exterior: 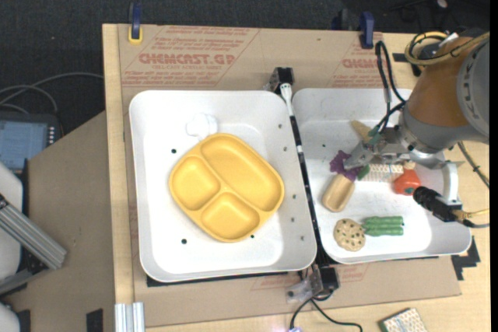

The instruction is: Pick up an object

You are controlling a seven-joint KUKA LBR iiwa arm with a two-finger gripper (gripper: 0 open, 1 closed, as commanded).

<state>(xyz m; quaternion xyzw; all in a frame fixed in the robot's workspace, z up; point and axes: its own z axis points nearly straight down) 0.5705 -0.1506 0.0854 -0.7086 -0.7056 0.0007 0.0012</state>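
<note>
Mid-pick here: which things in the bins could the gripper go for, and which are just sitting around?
In play, right bin:
- purple piece, at the gripper
- bread roll
- cookie
- green piece
- orange piece

Just lying about:
- yellow tray in the left bin
- blue clamps
- cables

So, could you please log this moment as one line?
end effector: over right bin, at purple toy | yellow tray: left bin

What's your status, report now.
Gripper low in right bin, at purple toy. Nothing visibly held. Bread roll, cookie close by.
</note>
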